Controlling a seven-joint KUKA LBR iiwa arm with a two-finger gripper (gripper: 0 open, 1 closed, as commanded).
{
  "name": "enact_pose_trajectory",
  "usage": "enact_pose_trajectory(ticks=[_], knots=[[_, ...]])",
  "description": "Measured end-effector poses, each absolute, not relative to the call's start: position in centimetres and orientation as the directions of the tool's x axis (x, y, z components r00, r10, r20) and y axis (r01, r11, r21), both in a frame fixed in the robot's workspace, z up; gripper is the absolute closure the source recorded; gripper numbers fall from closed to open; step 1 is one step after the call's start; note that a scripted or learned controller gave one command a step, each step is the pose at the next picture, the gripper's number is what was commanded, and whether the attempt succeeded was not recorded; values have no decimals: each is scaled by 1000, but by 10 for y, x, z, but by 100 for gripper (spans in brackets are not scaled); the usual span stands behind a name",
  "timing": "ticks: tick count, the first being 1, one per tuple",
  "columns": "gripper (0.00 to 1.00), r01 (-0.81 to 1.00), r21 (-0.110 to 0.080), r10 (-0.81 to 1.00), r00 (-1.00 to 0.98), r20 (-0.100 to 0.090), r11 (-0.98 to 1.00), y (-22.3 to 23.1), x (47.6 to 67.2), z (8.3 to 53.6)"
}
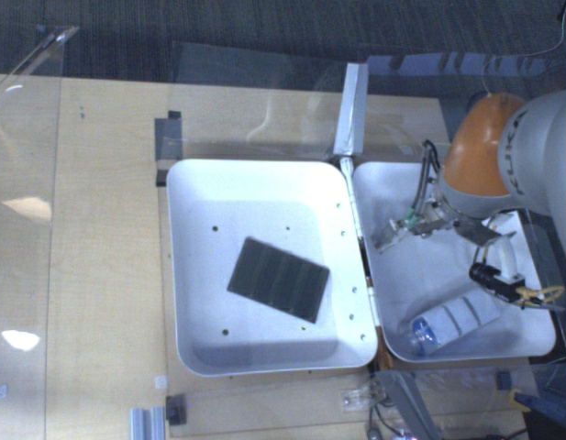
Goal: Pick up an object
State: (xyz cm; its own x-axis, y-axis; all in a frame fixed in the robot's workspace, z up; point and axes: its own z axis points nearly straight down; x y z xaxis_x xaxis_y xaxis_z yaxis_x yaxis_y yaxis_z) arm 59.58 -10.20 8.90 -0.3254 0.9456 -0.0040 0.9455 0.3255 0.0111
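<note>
A clear plastic bottle with a blue cap point(448, 324) lies on its side near the front edge of the right bin point(397, 180). A dark ribbed rectangular pad point(279, 280) lies flat and slightly skewed in the middle of the left bin point(255, 169). My gripper point(393, 233) hangs low over the left part of the right bin, close to the wall shared by both bins. It is behind and to the left of the bottle and apart from it. Nothing shows in its grasp.
The grey arm with its orange band point(480, 159) covers the right bin's back right corner. A black cable end with a yellow tip point(504, 288) hangs beside it, above the bottle. A metal bar point(350, 108) stands behind the divider between the bins.
</note>
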Motion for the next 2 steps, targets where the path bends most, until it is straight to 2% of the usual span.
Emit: enact_pose_trajectory(ticks=[1,2], knots=[[0,975,9,975,-222,-2,222,-91,642,88],[0,987,9,987,-158,-3,158,-130,671,189]])
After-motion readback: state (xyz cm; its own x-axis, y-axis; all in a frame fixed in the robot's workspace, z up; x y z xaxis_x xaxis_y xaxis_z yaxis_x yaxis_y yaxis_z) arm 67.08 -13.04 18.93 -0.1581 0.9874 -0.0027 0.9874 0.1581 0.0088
